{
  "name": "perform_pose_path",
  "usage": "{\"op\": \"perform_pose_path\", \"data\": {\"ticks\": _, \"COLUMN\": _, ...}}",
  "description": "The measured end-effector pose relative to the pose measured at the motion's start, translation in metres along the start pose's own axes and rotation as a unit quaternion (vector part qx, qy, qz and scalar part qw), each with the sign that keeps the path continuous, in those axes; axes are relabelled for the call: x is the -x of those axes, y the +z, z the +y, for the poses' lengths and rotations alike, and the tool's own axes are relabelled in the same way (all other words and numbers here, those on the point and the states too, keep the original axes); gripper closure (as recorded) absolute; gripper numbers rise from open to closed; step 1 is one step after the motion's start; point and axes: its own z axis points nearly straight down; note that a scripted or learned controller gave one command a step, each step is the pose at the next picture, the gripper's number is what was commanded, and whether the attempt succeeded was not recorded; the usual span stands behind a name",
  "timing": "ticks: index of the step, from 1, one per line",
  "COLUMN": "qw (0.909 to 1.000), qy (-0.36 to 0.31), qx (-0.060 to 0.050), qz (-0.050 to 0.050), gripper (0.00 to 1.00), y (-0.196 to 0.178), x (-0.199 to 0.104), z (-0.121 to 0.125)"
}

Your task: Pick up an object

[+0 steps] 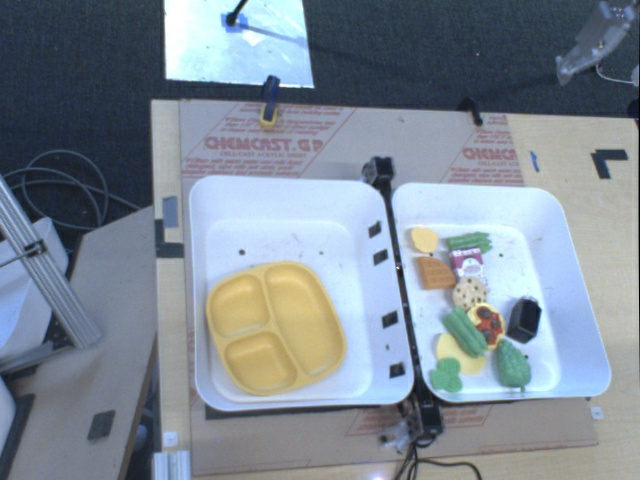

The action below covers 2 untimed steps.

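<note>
Cables (pixel 415 438) trail off the near edge of the table (pixel 600 138), just below the seam where the two white bins meet. None of the task looks done yet. The whole heap of toy food lies in the right bin (pixel 570 268), nothing raised. A green leafy piece (pixel 513 365) and a small green sprig (pixel 446 373) sit by its near edge. A black block (pixel 524 318) lies toward its right side. A green pickle-like piece (pixel 463 330), a red and yellow round (pixel 487 321) and a speckled cookie (pixel 468 292) crowd the middle, touching. An orange wedge (pixel 436 272), a small printed packet (pixel 467 260), a yellow slice (pixel 425 239) and green beans (pixel 468 240) lie toward the far edge.

The pale shape beyond the table's far right corner is, I judge, the pincer (pixel 592 50). It hangs well apart from the bins and pinches nothing. Whether it is spread or pressed together I cannot tell. The reach, descent, grip and lift are all left.

The left bin (pixel 230 208) holds a yellow divided tray (pixel 275 323) toward its near edge. The tabletop is pale board under a printed sheet (pixel 262 144), with a yellow and blue clamp (pixel 269 103) at its far edge. Around it is dark carpet (pixel 80 58), with a shiny metal plate (pixel 238 26) beyond the far edge.
</note>
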Motion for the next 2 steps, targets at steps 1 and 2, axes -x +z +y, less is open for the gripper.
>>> {"op": "perform_pose_path", "data": {"ticks": 1, "qw": 1.0, "qy": -0.001, "qx": 0.002, "qz": -0.001, "gripper": 1.0, "y": -0.0119, "x": 0.0006, "z": 0.0004}}
{"op": "perform_pose_path", "data": {"ticks": 2, "qw": 1.0, "qy": -0.001, "qx": 0.002, "qz": -0.001, "gripper": 0.0, "y": -0.0114, "x": 0.0005, "z": 0.0004}}
